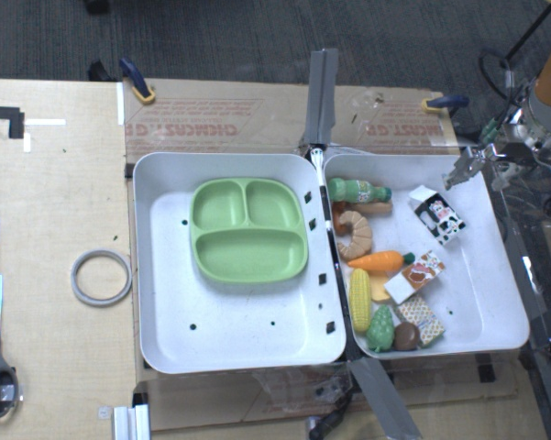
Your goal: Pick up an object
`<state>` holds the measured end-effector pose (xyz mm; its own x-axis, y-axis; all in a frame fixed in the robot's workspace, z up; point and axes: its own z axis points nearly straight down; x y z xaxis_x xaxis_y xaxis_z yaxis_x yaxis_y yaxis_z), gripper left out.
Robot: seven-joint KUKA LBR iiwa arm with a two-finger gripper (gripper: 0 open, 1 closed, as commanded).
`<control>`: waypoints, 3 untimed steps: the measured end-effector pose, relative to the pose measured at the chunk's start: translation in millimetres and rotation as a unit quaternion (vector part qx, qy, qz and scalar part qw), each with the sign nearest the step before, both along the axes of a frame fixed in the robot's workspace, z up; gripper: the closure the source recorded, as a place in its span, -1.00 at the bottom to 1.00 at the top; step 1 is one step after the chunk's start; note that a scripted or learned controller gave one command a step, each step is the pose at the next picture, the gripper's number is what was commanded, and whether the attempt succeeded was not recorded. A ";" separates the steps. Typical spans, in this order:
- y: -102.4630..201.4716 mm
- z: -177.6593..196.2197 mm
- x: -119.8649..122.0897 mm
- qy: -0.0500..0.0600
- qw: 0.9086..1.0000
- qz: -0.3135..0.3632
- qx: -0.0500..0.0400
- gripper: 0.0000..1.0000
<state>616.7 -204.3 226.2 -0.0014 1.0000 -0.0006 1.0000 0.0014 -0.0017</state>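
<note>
The right bin holds several toy foods along its left side: a green bottle, a bread ring, an orange carrot, a yellow corn cob, a green vegetable and a checkered packet. A cow-patterned milk carton lies apart, nearer the bin's far right. A small printed box rests beside the carrot. My gripper hangs over the far right corner of this bin, above and right of the milk carton, touching nothing.
A green divided plate lies in the left bin. On the bench to the left sit a tape roll and scissors. Blue clamps hold cardboard behind the bins.
</note>
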 end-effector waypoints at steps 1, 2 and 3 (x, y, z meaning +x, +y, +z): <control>20.4 -119.8 -3.0 -0.002 0.996 0.091 -0.001 -1.00; 54.1 -133.4 25.4 -0.002 0.974 0.225 0.000 -1.00; 53.1 -122.7 26.3 -0.004 0.975 0.224 -0.001 1.00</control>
<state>643.0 -151.3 103.6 -0.4380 0.8989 -0.0051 0.8989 0.4381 0.0055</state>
